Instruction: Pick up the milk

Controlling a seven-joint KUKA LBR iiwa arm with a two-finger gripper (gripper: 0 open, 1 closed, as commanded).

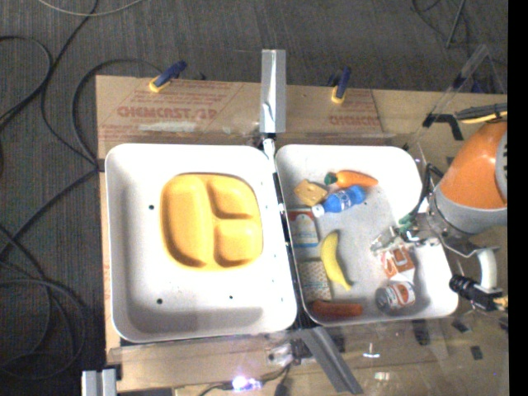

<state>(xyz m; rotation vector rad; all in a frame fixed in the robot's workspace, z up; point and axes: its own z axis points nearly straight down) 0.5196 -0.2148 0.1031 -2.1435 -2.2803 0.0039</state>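
Observation:
The milk (pixel 304 231) looks like a white carton with a red end, lying flat along the left wall of the right bin (pixel 417 172). My gripper (pixel 394 239) hangs over the right side of that bin, well to the right of the carton, with the banana (pixel 332 259) between them. It sits just above a small orange-and-white box (pixel 399 261). Nothing can be seen held in it.
The right bin also holds a carrot (pixel 356 177), a blue bottle (pixel 343 198), a tan wedge (pixel 309 192), a checkered packet (pixel 314 279), a sausage (pixel 337 308) and a can (pixel 395 296). In the left bin (pixel 132 304) rests a yellow divided tray (pixel 213 220).

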